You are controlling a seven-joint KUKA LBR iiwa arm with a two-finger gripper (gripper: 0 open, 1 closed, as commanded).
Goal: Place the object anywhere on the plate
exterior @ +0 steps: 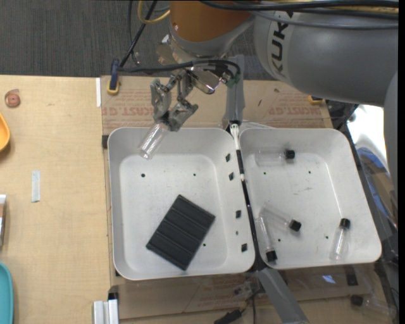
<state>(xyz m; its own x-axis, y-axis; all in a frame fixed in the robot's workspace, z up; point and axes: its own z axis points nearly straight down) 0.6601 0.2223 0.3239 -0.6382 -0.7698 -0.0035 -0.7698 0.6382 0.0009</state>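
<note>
Fingers (166,111) of the gripper (171,116) pinch the upper end of a clear tube (150,140), which hangs tilted, its lower end pointing down and to the camera's left, over the far left corner of the left bin (120,209). The jaws stand pressed against the tube's top, so the tube sits between them rather than lying on anything; whether its lower tip touches the bin's rim cannot be told. Above the gripper the arm (329,44) runs grey across the top right of the view, with the orange band (202,19) just above the wrist and black cables (183,66) looping beside it. On the floor of the left bin, toward its near side, lies a black ribbed plate (181,231), flat and turned at a slant, well apart from the held tube. The right bin (364,190) touches the left one along a shared middle edge set with small black clips (240,177). In the right bin lie several more clear tubes with black caps: one near the far wall (278,155), one near the middle (281,220), one along the near left edge (266,240), and one at the near right corner (342,237). Both bins rest on brown cardboard (278,101) on the bench, and to the camera's left a pale wooden tabletop (57,190) bears a small round reddish thing (12,99), an orange edge (3,136) and a teal edge (5,294).
</note>
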